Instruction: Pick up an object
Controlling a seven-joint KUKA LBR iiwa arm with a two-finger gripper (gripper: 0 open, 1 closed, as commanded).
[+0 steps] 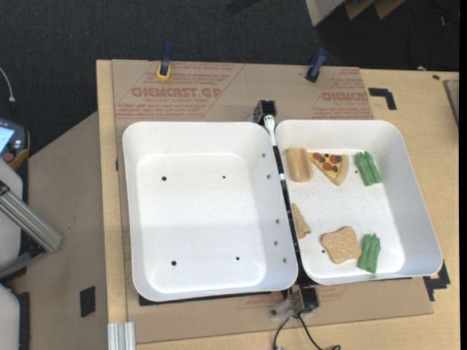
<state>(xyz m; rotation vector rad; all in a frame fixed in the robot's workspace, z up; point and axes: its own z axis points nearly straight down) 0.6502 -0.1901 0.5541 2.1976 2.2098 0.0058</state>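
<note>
The right bin (408, 188) holds several toy food items. A tan bread roll (297, 164) lies at its upper left, with a pizza slice (330, 165) beside it and a green vegetable (368, 169) to the right. Lower down are a small tan piece (299, 222) against the left wall, a slice of toast (341, 244) and a second green vegetable (371, 252).
The left bin (146, 152) sits beside the right one on a brown cardboard sheet (190, 90). Blue and yellow clamps (166, 63) (317, 64) hold the sheet's far edge. A metal rail (29, 221) slants in at the left.
</note>
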